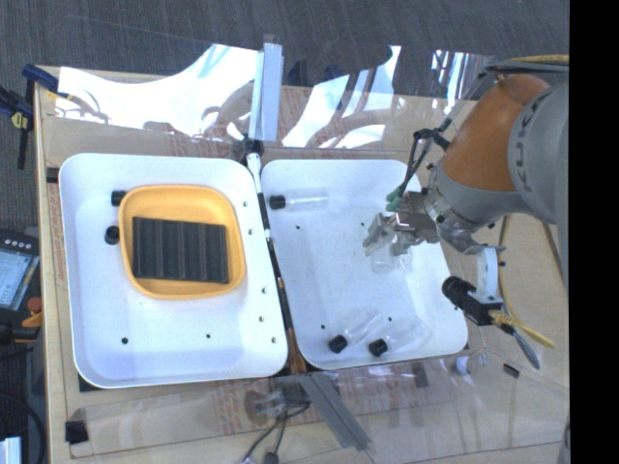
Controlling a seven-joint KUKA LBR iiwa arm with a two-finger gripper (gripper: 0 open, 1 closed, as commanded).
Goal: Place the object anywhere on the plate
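Pincer (384, 240) over right bin (319, 288), perhaps empty-handed

arm (503, 153) bent, claw (387, 235) down

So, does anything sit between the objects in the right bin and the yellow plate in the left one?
Only the bins' raised rims, meeting between the right bin and the left bin. The clear black-capped tubes lie near the right bin's front edge; the yellow plate carries a dark ridged insert. The gripper hovers over the right bin.

Arm (517, 143) (orange-banded) cut off rightward
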